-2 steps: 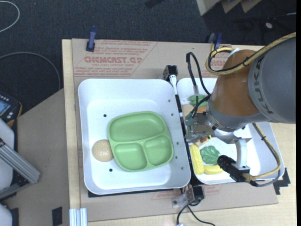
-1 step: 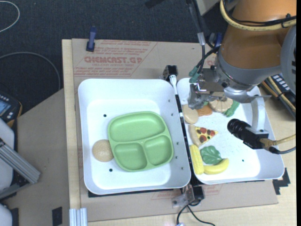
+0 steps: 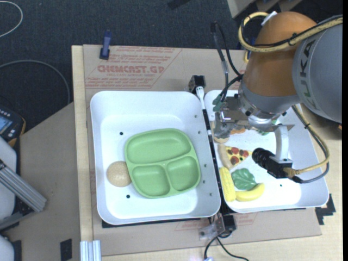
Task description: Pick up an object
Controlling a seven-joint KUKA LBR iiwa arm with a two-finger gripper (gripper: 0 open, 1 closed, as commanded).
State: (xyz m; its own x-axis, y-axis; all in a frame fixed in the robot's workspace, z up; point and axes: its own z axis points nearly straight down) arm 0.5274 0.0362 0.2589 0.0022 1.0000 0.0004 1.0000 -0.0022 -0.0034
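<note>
My gripper (image 3: 224,125) hangs low over the far left corner of the right bin (image 3: 311,199), under the orange wrist band (image 3: 274,53). A brown-orange item (image 3: 238,129) peeks out just beneath it; contact cannot be made out. Nearer the front of the same bin lie a toy pizza slice (image 3: 235,155), a yellow corn cob (image 3: 227,184), a green leaf (image 3: 243,179) and a yellow banana (image 3: 252,193). In the left bin (image 3: 109,113) sit a green divided tray (image 3: 160,162) and a tan round bun (image 3: 117,174).
A black plug (image 3: 270,163) on a yellow cable (image 3: 315,170) hangs from the arm over the right bin's middle. The bins share a dividing wall (image 3: 209,145). A cardboard sheet (image 3: 130,67) lies behind the bins.
</note>
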